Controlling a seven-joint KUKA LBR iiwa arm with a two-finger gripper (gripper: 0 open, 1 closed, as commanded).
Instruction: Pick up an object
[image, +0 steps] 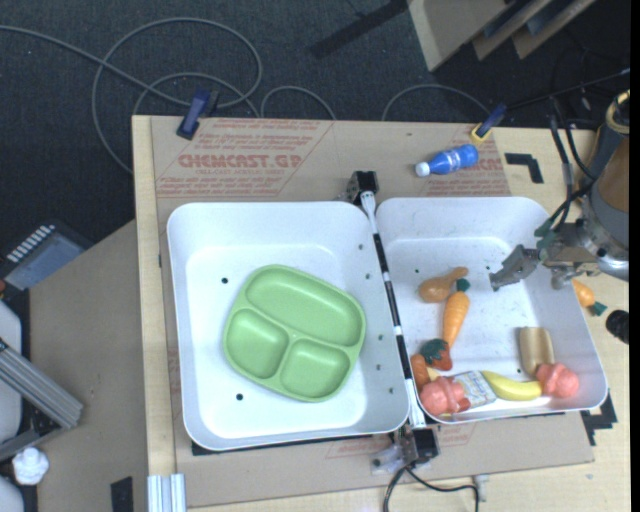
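The gripper is hanging over the upper right part of the right bin, reaching in from the right of the frame. Its fingers are standing apart with nothing between them, pointing toward the left, above bare white bin floor.

Left of the fingers, near the middle of the bin, an orange carrot is lying with its green top toward the upper right, and a brownish pear-shaped piece is lying just above it, touching or nearly touching it. Below the gripper, toward the lower right of the bin, a tan cylinder is standing close to a pink toy. A yellow banana is lying along the bottom edge, beside a white flat packet and another pink toy in the lower left corner, with a small red and green item just above that.

The left bin is holding a green divided plate, well apart from the gripper. On the worktop at the upper right, a blue and white bottle is lying on its side.
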